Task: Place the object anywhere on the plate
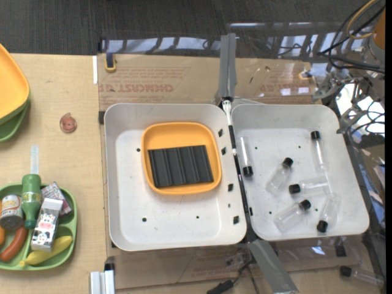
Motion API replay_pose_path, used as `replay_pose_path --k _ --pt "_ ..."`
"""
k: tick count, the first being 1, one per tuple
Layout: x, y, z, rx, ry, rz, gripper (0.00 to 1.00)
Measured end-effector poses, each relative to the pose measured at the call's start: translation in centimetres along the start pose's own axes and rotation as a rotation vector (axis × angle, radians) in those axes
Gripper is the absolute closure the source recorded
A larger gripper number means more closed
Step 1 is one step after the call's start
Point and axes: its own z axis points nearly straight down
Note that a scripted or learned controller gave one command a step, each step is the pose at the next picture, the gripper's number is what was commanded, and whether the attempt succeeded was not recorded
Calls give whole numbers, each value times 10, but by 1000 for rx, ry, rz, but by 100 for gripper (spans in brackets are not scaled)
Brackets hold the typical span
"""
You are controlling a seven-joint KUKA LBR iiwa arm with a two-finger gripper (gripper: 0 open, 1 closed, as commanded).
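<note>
An orange, rounded-square plate (181, 130) lies in the left white bin (122, 213), toward its back. A black ribbed rectangular block (181, 166) rests flat on the plate, covering most of its middle. The right white bin (263, 225) holds several clear vials with black caps. One vial (245, 158) lies along the bin's left wall, another (317, 147) near the right wall, and the others, such as the vial (291, 213) at the front, are scattered across the front half.
Left of the bins on the wooden bench stand a green tray (64, 250) of toy food, a yellow bowl (13, 90) and a small pink disc (68, 123). Cables and metal framing (358, 48) crowd the upper right. Cardboard (165, 81) lies behind the bins.
</note>
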Motion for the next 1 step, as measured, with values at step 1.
replay_pose_path --k 1 --pt "3 -7 -9 1 -1 -163 0"
